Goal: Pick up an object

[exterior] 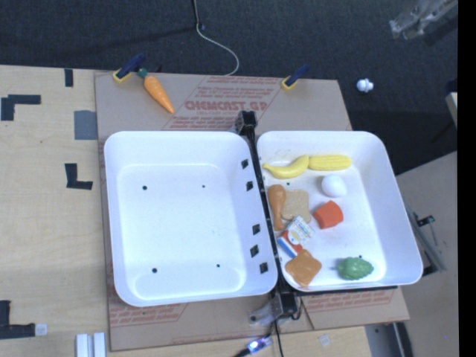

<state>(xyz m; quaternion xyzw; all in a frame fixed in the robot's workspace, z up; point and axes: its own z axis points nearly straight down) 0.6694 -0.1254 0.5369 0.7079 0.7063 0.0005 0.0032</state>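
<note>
Objects: all in right bin, clustered toward its left wall. Banana and corn at far side, touching end to end. White ball just near of corn; red block nearer. Bread slice, a packet and an orange piece crowd the divider. Green lump at near right, apart from the rest.

Judgement: toy food, likely light, stiff, smooth plastic. Red block or green lump look easiest, clear on all sides; take across the narrow width.

Left bin alongside. Carrot on bench beyond. End effector far right, above dark floor; blurred, cannot tell its state.
</note>
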